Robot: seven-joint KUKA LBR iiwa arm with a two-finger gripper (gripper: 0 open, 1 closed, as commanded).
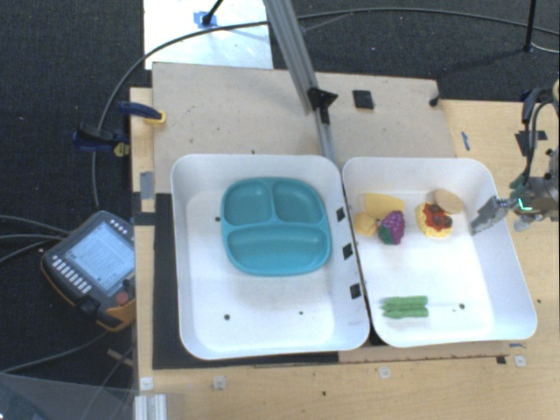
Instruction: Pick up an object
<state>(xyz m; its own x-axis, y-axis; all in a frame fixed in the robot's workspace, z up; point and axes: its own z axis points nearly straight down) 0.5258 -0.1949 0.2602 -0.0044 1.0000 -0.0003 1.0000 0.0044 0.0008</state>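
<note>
The right bin point(499, 269) holds several toy foods. A yellow piece point(382, 206) and a smaller yellow piece point(364, 224) lie at its far left, with purple grapes point(392, 227) touching them. A red and yellow item point(436, 220) sits beside a tan round piece point(450, 201). A green pea pod point(404, 306) lies alone near the front. My gripper point(500, 217) hangs over the bin's right rim, right of the red and yellow item and apart from it. I see nothing held in it.
The left bin point(197, 304) holds a teal divided plate point(276, 227). A metal pole point(293, 42) slants over the board behind the bins. A teach pendant point(92, 265) lies on the floor at the left, with cables around it.
</note>
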